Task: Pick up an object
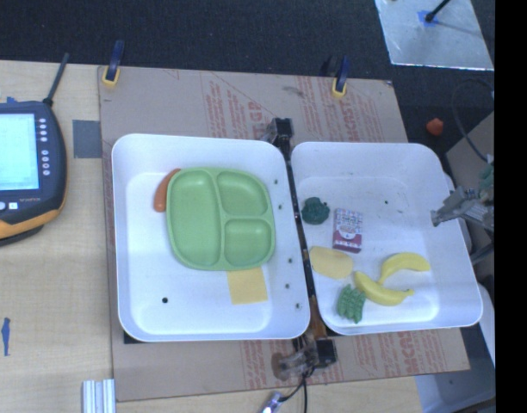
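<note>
Barely inside the right edge of the view, the grey metal claw (460, 205) hangs over the right rim of the right white bin (418, 157); whether it is open or closed I cannot tell, and nothing can be seen in its grip. It stands well apart from the items in that bin, which lie toward the bin's left and near parts. A small dark green lumpy toy (315, 211) sits close to the left wall, and just to its right is a small red and white packet (348, 230). Nearer the viewer, a pale yellow flat wedge (331, 263) lies beside the left wall, with a yellow banana (381, 290) to its right and a second, shorter curved yellow piece (405, 264) just beyond the banana. A green leafy toy vegetable (350, 303) rests at the near side, touching the banana's left end. The left white bin (134, 304) holds a light green plastic plate with three compartments (220, 218), lying flat in the middle. An orange rounded item (162, 192) peeks out from under the plate's left edge, and a flat yellow square (248, 286) lies against its near edge. Both bins rest side by side on a brown cardboard sheet (203, 101) laid over the worktop (40, 317), and a handheld control pendant with a pale screen (18, 166) lies at far left.
</note>
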Robot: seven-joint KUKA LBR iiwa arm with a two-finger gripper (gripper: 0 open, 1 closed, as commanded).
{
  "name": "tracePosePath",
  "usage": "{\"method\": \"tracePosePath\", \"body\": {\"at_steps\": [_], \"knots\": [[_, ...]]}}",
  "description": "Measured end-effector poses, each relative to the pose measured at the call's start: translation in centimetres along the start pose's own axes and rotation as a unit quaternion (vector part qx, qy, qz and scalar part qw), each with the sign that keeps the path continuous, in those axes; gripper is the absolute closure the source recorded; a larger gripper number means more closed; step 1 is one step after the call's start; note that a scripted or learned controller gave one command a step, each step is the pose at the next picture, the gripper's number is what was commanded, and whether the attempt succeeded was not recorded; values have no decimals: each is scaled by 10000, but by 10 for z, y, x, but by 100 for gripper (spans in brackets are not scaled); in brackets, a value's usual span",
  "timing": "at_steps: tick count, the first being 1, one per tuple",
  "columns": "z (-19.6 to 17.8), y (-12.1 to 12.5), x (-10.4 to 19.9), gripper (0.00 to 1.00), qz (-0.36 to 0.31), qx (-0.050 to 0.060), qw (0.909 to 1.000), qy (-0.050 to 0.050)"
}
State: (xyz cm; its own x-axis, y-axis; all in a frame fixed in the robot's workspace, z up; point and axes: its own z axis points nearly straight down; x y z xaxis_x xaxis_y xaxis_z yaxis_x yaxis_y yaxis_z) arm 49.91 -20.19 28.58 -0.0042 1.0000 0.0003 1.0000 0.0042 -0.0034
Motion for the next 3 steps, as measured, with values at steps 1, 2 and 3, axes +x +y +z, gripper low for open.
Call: {"method": "tracePosePath", "body": {"at_steps": [1, 2, 3], "knots": [[100, 1, 47, 0, -11, 8, 10000, -1], [174, -19, 50, 0, -9, 9, 10000, 2], [195, -22, 91, 0, -13, 7, 10000, 3]]}}
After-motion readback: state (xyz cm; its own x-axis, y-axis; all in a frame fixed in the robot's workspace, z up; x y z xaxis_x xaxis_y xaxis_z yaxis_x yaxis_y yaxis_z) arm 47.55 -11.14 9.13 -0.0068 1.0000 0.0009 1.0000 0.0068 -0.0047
